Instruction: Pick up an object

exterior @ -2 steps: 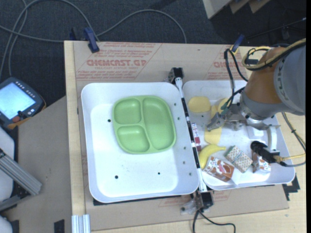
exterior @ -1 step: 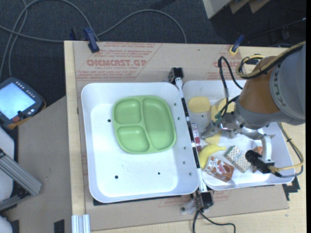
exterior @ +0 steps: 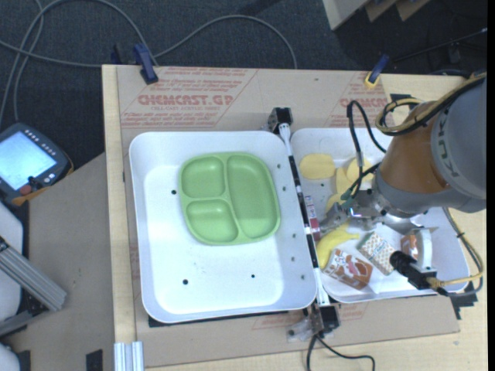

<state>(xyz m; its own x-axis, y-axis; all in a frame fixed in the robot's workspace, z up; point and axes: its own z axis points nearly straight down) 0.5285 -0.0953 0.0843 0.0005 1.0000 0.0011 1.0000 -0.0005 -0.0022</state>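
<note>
- Two shallow white bins sat side by side on the table point(exterior: 193, 95), seen from above at a slant.
- The left bin point(exterior: 155, 277) held one thing, a pale green plate point(exterior: 230, 198) with three sections, lying flat near the middle and turned slightly askew to the bin's walls.
- The right bin point(exterior: 325, 139) held a crowd of small items: a round yellow piece point(exterior: 316, 166) near its far wall, another yellow piece point(exterior: 335, 243) lower down by the divider, a checked packet point(exterior: 376, 250) and a brown-and-white packet point(exterior: 349, 269) near the front edge.
- The brown-and-white packet lay flat, its long side running roughly from the divider toward the bin's front right.
- The checked packet lay just beside it, tilted on a diagonal.
- The grey arm point(exterior: 464, 153), orange band above the wrist, reached in from the right and bent down over the right bin.
- The hand point(exterior: 346, 213) sat low among the items near the divider; whether its fingers were apart or together could not be told, and nothing was seen held between them.
</note>
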